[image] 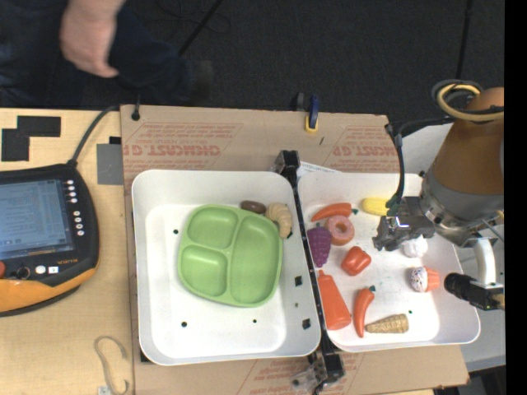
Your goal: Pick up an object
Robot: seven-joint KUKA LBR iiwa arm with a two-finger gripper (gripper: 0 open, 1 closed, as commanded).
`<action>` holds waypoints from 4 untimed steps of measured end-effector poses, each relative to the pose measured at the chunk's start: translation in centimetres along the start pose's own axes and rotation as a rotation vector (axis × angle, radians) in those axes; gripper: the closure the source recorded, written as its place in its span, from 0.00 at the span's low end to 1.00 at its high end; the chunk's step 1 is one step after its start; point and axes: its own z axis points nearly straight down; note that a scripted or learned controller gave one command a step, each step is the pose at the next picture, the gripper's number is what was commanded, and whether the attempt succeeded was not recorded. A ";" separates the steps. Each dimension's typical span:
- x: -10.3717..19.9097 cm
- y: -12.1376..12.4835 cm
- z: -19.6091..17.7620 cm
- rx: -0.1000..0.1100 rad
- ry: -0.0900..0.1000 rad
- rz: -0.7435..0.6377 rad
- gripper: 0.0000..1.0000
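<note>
The right bin (461,327) holds several toy foods: an orange sausage (332,211), a yellow piece (375,206), a pink donut (341,230), purple grapes (319,245), a red pepper (356,260), a carrot (333,300), a red chili (362,309), a waffle cone (387,325) and a white-and-red piece (421,280). My gripper (396,238) hangs low over the right half of this bin, right of the donut and just below the yellow piece. A small white object (415,246) lies right beside it, partly hidden by the gripper.
The left bin (156,303) holds a green divided plate (230,255), with a brown piece (253,206) and a beige piece (281,217) at its upper right. A black clamp bar (301,245) joins the bins. A teach pendant (45,233) lies at left. A person's hand (86,31) is at the back.
</note>
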 end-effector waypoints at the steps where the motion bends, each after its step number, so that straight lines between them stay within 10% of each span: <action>1: 5.3 -1.6 0.6 0.004 0.002 -0.003 1.00; 4: 16.2 -1.9 0.1 0.004 0.000 -0.002 1.00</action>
